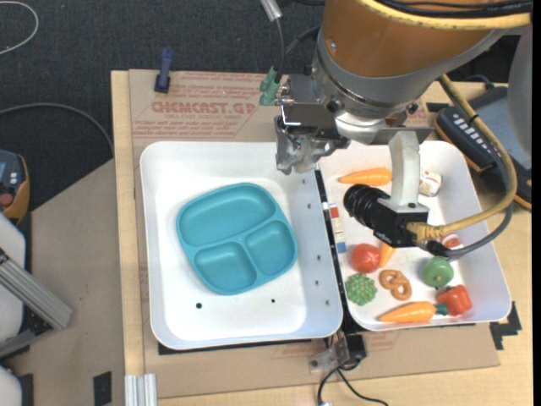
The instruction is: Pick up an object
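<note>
Orange carrot (366, 176) in the right bin (486, 252), just beside the gripper (296, 161), jaw state unclear

grey arm (380, 79), orange band (406, 15), black cables (473, 218)

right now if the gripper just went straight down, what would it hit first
Most likely the upper right rim of the left bin, beside the seam with the right bin. The gripper hangs over that edge, clear of the teal divided plate. Depth is hard to judge from this slanted view.
</note>
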Controlling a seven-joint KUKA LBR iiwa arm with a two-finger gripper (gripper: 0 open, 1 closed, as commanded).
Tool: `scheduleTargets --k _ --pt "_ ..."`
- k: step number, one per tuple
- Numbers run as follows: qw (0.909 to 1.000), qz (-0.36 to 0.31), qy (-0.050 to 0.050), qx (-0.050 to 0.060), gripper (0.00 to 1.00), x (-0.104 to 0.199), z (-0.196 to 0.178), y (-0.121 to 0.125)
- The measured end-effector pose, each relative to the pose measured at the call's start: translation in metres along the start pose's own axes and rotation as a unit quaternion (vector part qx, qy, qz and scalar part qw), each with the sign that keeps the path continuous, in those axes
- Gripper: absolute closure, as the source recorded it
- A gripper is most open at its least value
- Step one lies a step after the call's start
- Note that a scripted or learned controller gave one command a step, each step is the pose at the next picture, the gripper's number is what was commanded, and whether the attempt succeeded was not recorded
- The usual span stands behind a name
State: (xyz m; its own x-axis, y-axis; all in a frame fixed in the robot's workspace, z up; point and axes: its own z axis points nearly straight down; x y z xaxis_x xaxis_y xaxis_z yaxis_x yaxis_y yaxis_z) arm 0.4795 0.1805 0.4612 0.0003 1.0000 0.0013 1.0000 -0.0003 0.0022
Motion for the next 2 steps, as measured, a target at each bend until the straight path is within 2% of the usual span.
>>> scheduleTargets --k 1,2 --pt "0.9999 0.005 -0.004 0.010 1.00 -0.085 0.167 -0.002" --pt "0.9999 0.002 0.001 -0.010 1.00 -0.113 -0.023 0.002"
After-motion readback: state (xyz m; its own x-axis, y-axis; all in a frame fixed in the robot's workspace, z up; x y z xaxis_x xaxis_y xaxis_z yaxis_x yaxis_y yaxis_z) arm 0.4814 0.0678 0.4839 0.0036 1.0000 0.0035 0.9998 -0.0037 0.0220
